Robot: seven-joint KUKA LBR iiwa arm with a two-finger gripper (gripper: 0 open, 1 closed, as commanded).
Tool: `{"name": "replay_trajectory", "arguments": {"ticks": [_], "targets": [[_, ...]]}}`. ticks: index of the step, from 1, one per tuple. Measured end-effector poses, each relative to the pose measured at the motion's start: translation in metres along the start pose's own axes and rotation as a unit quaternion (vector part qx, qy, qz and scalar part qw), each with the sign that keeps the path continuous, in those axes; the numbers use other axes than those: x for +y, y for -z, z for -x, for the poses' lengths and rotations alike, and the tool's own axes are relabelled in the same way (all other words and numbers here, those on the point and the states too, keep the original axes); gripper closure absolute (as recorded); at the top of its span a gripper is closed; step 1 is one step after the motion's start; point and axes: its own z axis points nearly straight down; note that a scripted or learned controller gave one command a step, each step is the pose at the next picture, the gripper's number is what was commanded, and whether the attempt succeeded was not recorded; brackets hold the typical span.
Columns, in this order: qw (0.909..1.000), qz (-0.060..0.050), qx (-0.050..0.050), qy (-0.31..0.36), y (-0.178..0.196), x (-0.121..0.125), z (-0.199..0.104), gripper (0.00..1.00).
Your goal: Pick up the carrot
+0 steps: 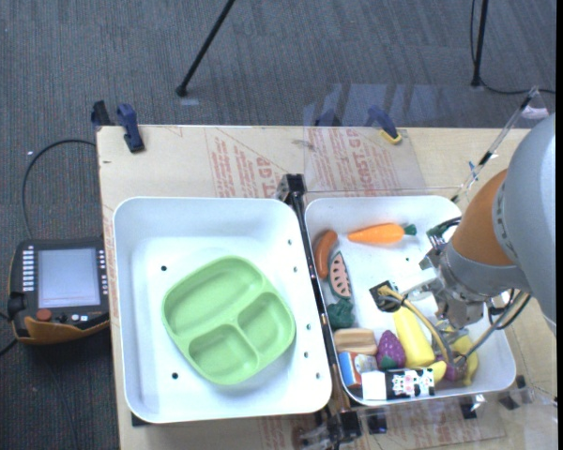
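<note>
The arm [507, 223] fills the right side of the right-hand bin [408, 204], its orange band above the wrist. Its pincer [455, 322] hangs low over the crowded near end of that bin; whether it is open or closed I cannot tell, and nothing is visibly held. Away to its left lies the green divided plate [227, 319] in the other bin. Just beside the pincer, on its left, is the yellow banana [411, 336], with the purple grapes [390, 350] beyond. The carrot [380, 234] lies on its side well above and left of the pincer — in clear floor, leaf end toward the arm. A good attempt would lift clear of the clutter, centre over the carrot's middle and close across its width — not along it.
</note>
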Motion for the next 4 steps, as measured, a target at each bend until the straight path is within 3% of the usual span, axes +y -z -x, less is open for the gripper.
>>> {"name": "replay_trajectory", "arguments": {"ticks": [1, 2, 4], "targets": [[0.9984, 0.002, 0.002, 0.057, 0.002, -0.020, -0.084, 0.00], [0.9998, 0.000, 0.002, 0.020, 0.001, -0.052, -0.100, 0.00], [0.9998, 0.001, 0.002, 0.021, 0.001, -0.052, -0.100, 0.00]]}}
